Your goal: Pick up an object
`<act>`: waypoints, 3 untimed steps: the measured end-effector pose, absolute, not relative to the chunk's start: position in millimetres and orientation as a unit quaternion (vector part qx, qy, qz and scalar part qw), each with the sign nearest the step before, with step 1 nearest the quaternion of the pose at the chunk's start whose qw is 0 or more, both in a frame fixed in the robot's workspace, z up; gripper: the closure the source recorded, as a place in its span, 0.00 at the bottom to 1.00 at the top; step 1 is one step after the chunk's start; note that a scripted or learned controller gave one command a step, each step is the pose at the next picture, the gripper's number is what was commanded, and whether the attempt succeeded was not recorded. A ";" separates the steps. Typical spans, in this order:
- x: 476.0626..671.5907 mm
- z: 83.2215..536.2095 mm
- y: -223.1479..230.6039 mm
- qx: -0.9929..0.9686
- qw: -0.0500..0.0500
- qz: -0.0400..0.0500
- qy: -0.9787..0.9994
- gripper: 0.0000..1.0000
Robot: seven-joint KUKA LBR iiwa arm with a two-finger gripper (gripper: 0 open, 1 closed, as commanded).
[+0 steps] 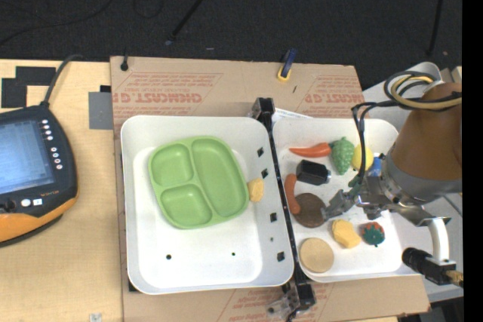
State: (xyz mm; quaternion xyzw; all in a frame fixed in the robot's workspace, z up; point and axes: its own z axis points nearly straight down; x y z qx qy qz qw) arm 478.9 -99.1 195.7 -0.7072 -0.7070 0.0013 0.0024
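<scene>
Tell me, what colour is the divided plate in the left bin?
Light green. The divided plate shows clearly in the camera view.

Control tablet (30, 170) at bench's left edge, cardboard sheet (226, 87) under bins, blue-yellow clamp (286, 65) at cardboard's far edge

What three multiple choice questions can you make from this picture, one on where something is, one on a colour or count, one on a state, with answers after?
1. Where does the green divided tray lie?
A. left bin
B. right bin
C. on the cardboard

2. How many compartments has it?
A. two
B. three
C. five

3. How does the gripper stand to the right bin?
A. over the toys in it
B. above the left bin
C. off the bench

Answers: 1 A, it rests on the left bin's floor; 2 B, ridges part three wells; 3 A, it hangs among the toy foods.
</scene>
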 end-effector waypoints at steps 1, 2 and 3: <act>475.5 206.1 -34.1 -0.705 0.002 0.000 -0.709 0.00; 477.3 330.6 -20.4 -0.706 -0.003 -0.004 -0.708 0.00; 476.0 333.0 -21.1 -0.706 0.002 0.002 -0.708 1.00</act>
